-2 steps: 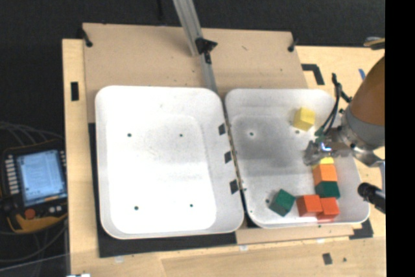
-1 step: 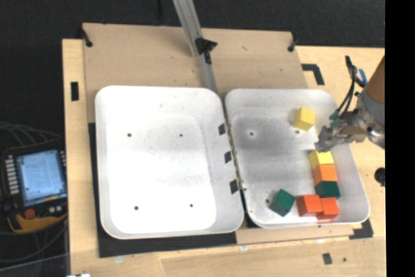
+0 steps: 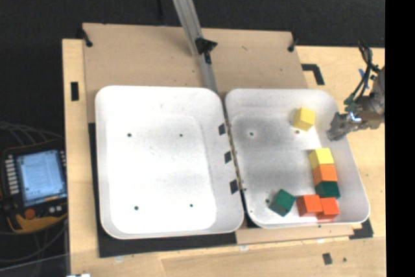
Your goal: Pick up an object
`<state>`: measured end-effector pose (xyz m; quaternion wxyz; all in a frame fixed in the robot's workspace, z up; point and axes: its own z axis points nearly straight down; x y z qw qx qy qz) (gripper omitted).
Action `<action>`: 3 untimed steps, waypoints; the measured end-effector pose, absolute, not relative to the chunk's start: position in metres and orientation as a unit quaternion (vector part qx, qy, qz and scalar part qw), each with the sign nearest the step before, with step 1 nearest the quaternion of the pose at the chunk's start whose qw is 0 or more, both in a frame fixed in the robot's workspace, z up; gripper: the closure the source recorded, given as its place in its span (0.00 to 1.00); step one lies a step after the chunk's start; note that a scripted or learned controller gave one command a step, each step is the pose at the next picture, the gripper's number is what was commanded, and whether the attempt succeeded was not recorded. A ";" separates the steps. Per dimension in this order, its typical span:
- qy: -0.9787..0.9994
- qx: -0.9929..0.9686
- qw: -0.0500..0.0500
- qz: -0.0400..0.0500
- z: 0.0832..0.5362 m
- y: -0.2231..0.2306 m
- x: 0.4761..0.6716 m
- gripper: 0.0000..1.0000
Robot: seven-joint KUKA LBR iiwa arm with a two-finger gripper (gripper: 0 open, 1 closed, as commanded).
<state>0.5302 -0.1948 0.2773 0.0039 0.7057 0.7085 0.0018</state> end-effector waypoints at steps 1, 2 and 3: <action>0.709 0.705 0.001 0.001 0.273 -0.144 0.556 1.00; 0.709 0.705 0.000 0.000 0.258 -0.099 0.565 1.00; 0.709 0.705 0.000 0.000 0.246 -0.049 0.585 1.00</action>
